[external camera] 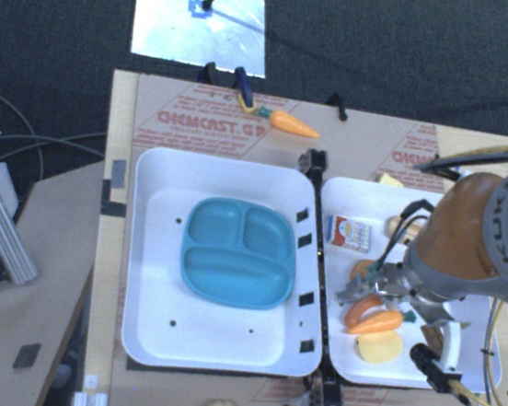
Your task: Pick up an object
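2 shallow white plastic bins are set side by side on the bench, the left bin [153, 231] and the right bin [335, 361]. The grey KUKA arm with the orange band [467, 239] is seen reaching in from the right, over the right bin.

Next in size, a blue plastic divided plate [236, 251] is laid flat in the middle of the left bin, well apart from the arm. A small white carton with red print [347, 233] is found in the right bin near the divider. An orange toy carrot with a green tip [288, 123] has been left outside the bins, on the board behind them.

Now the part that matters. The two-finger gripper [366, 285] is positioned low in the right bin, and the orange toy carrot-like piece [373, 320] is placed just beside it, toward the near edge of the bin. Its long axis is run roughly left-right, tilted slightly. A pale yellow round slice [378, 347] is tucked just beside it, on the near side.

How far the gripper is spread can't be told from this angle, and nothing is clearly seen caught in it. So probably the object hasn't been picked up yet.
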Controlling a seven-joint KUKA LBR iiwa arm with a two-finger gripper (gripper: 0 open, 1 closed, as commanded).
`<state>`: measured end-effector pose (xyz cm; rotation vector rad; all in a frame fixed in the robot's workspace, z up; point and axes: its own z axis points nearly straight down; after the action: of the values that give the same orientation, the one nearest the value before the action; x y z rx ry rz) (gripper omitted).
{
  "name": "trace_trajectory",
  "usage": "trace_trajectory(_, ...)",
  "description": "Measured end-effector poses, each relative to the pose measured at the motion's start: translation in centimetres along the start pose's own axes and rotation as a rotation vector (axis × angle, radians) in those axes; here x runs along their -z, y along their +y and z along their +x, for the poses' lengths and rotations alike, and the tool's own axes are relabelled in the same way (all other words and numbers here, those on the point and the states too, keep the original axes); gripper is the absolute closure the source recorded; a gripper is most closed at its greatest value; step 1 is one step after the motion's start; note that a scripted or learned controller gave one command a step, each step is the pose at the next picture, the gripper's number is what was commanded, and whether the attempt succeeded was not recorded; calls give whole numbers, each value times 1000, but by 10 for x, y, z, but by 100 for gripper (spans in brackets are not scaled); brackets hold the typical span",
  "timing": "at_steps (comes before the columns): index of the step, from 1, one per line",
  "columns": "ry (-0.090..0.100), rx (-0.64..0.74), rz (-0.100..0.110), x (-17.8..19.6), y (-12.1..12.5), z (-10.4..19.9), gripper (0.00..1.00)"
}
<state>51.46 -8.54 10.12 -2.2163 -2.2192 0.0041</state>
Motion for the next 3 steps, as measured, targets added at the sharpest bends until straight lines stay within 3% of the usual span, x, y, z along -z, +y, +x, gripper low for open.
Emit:
trace_trajectory(1, -1, -1, -4, -18, 0, 0, 0)
trace_trajectory(2, -2, -1, -7, -6, 1, 0, 100)
trace_trajectory(3, -3, 1, -10, 41, 8, -7, 100)
